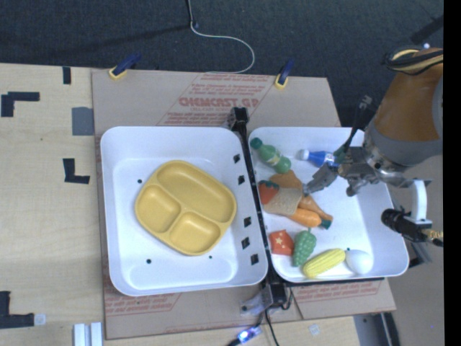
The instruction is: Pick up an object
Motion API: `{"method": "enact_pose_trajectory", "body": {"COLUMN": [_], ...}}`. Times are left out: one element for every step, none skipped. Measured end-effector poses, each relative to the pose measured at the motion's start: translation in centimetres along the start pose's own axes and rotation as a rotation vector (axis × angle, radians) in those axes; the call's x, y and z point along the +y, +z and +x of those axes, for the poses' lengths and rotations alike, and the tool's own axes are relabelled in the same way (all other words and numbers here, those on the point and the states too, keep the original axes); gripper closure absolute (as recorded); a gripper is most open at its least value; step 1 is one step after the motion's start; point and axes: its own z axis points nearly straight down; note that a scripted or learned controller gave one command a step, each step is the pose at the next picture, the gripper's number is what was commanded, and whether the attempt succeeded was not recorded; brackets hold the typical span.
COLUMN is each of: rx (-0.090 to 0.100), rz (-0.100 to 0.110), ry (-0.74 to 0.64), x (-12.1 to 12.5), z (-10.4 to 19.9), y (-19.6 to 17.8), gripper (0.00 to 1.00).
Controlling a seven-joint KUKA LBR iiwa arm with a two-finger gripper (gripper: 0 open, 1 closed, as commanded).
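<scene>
Cardboard covers the desk beneath two white bins. Over the right bin (374, 215) the claw (333, 181) hangs spread open, gripping nothing, above the clutter. Just beside its lower finger lies the carrot (311, 215), long axis running diagonally, leafy end down-right. Crowded neighbours could deflect a closing finger.

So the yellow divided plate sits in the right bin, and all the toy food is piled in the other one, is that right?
Not quite. The camera view shows the yellow divided plate in the left bin, not the right. The toy food, such as the corn and carrot, is piled in the other one, the right bin.
</scene>
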Motion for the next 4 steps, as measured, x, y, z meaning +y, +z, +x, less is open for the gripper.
{"method": "enact_pose_trajectory", "body": {"rx": [-0.002,-0.001,-0.001,-0.003], "rz": [-0.014,-0.007,-0.008,-0.013], "ry": [-0.003,-0.003,-0.003,-0.003], "x": [0.3,0.2,0.2,0.2], "z": [0.0,0.2,0.1,0.1], "y": [-0.7,5.8,12.3,14.7], "gripper": [0.0,0.0,0.0,0.0]}}
